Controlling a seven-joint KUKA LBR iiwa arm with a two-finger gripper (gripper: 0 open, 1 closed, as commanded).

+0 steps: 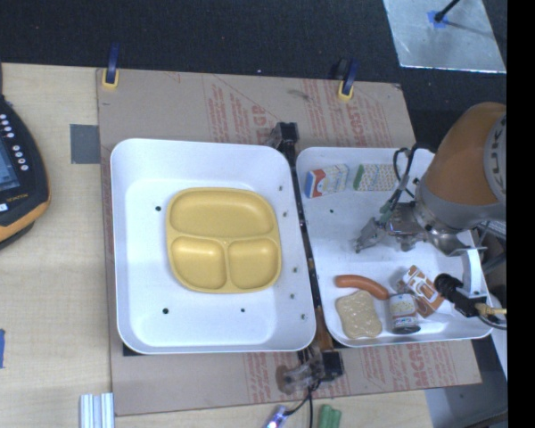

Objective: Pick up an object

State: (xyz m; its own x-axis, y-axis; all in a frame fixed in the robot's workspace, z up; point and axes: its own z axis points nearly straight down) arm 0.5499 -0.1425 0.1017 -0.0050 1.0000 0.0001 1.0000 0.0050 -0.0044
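Hovering low over the bare middle of the right bin (334,163), the gripper (374,235) looks to be in the approach step, with nothing between its fingers, so the pick has not been made. Whether the pincer is apart or together I cannot tell, since from here it reads as a dark tangle of metal under the grey and orange arm (459,172). Taking the gripper as the landmark, the candidates lie mostly on its near side: a sausage (360,283) just in front of it, a slice of bread (358,315) beyond that against the bin's front wall, a small can (403,313) beside the bread, and a brown and white carton (421,289) next to the can. Behind the gripper, along the far wall, lie a red, white and blue packet (325,180) and a pale green-printed packet (372,178). Well to its left sits the other bin (134,172) with a yellow divided plate (223,239). My guess is the next move calls for shifting toward the sausage or dropping straight down on whatever is nearest, then closing squarely. Print shows on the packets, carton and can label, but it is too small to read; faint red lettering on the cardboard sheet (250,105) under the bins is likewise illegible.
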